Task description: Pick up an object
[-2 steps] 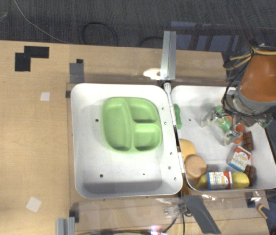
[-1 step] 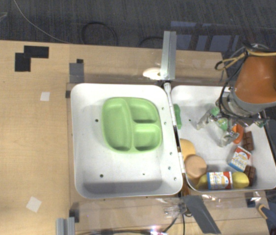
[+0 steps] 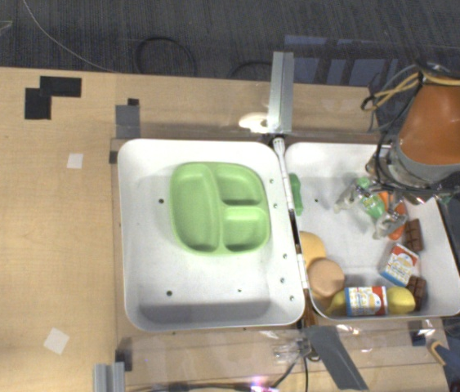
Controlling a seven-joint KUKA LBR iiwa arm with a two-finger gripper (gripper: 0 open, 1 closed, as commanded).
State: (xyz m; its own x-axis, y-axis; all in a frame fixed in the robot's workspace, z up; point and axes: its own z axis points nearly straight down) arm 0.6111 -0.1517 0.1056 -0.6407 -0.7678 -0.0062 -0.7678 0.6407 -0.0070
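Wooden surface: carries two shallow white bins side by side.

Left bin: holds one green divided plate, three compartments, lying flat near the bin's middle.

Divider: a green object rests against the right bin's left wall, just beside the rim between the bins.

Right bin, near end: a tan round item with a yellow-orange piece touching behind it; a yellow object wearing a labelled wrapper along the near wall; a small white carton; two dark brown blocks, one beside the carton's far side, one at its near side.

Hand: lowered into the right bin's far half, metal fingers over small green and orange items. Whether the fingers are spread, pressed together or pinching anything cannot be told.

Arm: orange band, entering from the right.
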